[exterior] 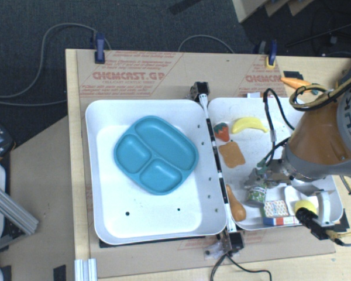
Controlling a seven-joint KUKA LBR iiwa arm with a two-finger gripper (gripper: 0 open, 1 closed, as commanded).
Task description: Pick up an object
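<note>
The right bin (pixel 237 104) holds several small items: a yellow banana (pixel 249 124), a red and green fruit (pixel 222 132), a flat brown slab (pixel 231 154), an orange-brown sausage shape (pixel 236 204), a small greenish round object (pixel 256 196), a red, white and blue box (pixel 278 211) and a yellow piece (pixel 306 206). My gripper (pixel 259 180) hangs low in the middle of this bin, just above the greenish object and right of the brown slab. The arm's orange band (pixel 319 139) covers the bin's right side.
The left bin (pixel 105 215) carries a blue divided plate (pixel 156 154) near its middle. A black hinge strip (pixel 213 157) runs between the two bins. Cables (pixel 272 122) hang over the right bin's back edge.
</note>
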